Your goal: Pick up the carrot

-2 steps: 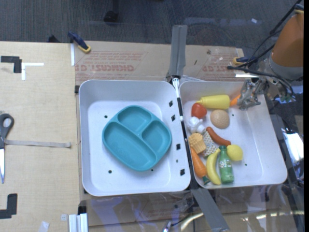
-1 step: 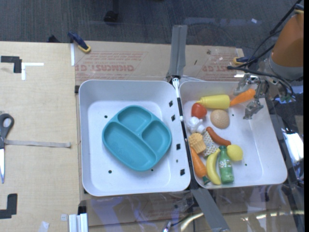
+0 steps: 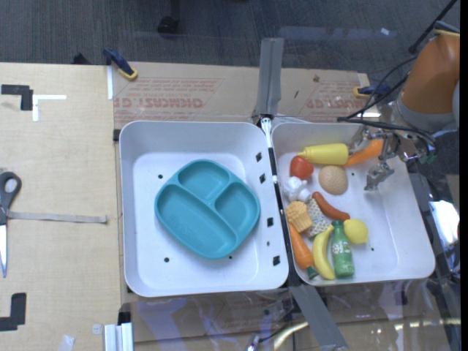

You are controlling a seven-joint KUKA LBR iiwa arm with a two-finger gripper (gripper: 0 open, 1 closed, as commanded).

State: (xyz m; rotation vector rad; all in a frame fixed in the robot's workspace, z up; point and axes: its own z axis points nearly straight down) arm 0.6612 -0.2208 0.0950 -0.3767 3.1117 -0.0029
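An orange carrot (image 3: 300,248) with a green end lies along the front left wall of the right bin (image 3: 398,251), beside a banana (image 3: 322,252) and a green bottle (image 3: 341,250). A second orange, tapered piece (image 3: 363,153) lies at the back of that bin, next to a yellow bottle (image 3: 326,153). My gripper (image 3: 378,172) hangs low over the back right of the bin. It is just right of that tapered piece and far from the front carrot. I cannot tell whether it touches the piece.
The right bin also holds a red tomato (image 3: 300,167), a tan ball (image 3: 333,179), a sausage (image 3: 330,205), a corn piece (image 3: 297,213) and a lemon (image 3: 355,230). In the left bin (image 3: 139,218) sits a blue divided plate (image 3: 208,208). Scissors (image 3: 6,196) lie at the far left.
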